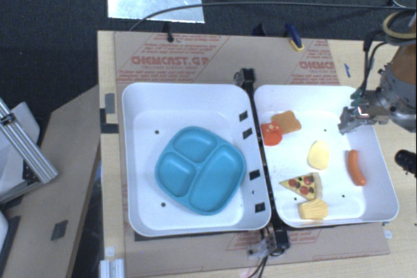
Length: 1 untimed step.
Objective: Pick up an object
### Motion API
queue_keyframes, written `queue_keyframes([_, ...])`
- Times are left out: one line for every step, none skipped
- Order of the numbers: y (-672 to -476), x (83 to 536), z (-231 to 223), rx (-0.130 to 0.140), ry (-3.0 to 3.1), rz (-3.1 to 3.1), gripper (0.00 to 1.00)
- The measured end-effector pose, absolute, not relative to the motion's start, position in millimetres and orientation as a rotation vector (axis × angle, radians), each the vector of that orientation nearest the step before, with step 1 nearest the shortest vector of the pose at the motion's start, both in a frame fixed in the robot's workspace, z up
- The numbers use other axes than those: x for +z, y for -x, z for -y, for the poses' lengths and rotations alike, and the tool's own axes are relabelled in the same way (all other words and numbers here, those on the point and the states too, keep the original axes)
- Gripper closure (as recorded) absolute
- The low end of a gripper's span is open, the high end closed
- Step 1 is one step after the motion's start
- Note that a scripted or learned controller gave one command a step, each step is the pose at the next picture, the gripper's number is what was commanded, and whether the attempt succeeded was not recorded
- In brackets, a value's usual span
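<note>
Toy sausage [355,167], orange-red and lying lengthwise near the right wall of the right bin [380,200], is serving here as the likeliest candidate for the pick, being the piece nearest the gripper [357,115]; the task names no particular object. Judged from its look, it is behaving as a light, stiff, smooth plastic piece, apt to roll or slip, so a hold across its narrow middle is looking safest. The gripper is hovering over the far right corner of that bin, apart from the sausage and holding nothing visible; whether it is standing apart or closed cannot be told from this view. The right bin is also holding 5 further toy foods, all lying separately: a pale yellow oval piece [318,155] just left of the sausage, a pizza slice [303,185] below it, a yellow wedge [313,209] near the front wall, a red tomato [272,133] by the left wall, and a tan piece [287,121] touching the tomato. The left bin [150,114] is carrying 1 blue plate [201,169] with 3 compartments, lying flat and slightly turned.
</note>
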<state>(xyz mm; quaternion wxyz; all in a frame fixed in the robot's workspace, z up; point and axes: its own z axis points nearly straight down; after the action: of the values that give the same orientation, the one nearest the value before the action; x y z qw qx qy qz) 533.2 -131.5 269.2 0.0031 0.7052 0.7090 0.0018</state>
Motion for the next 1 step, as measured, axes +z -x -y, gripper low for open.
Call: queue_keyframes([-532.9, 253.5, 85.5, 0.003, -2.212, -2.23, 1.0])
